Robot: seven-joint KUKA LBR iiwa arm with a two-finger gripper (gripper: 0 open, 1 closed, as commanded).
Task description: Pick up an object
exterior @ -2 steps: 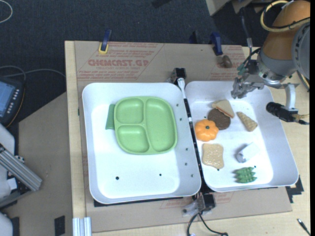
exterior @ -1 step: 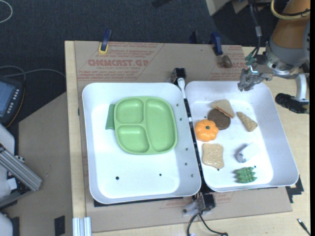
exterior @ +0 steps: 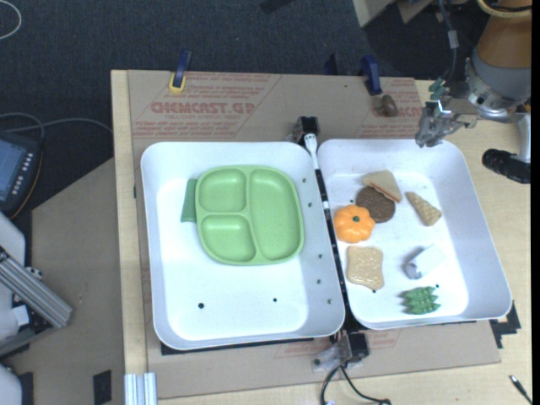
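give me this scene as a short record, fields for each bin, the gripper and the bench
left bin: green divided plate
right bin: orange toy pumpkin, bread slice, brown patty, tan wedge, cone-shaped piece, grey piece, green pods
gripper: above the right bin's far edge, holding nothing visible
bench: brown board, clamps at far edge

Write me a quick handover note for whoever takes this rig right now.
Gripper: above the far rim of the right bin, nothing seen between its fingers.
Right bin holds: orange pumpkin, toast slice, brown patty with a tan wedge on it, cone, grey piece, green pods.
Left bin: green divided plate.
Done: nothing picked up.
Left: descend, grasp one item, lift.
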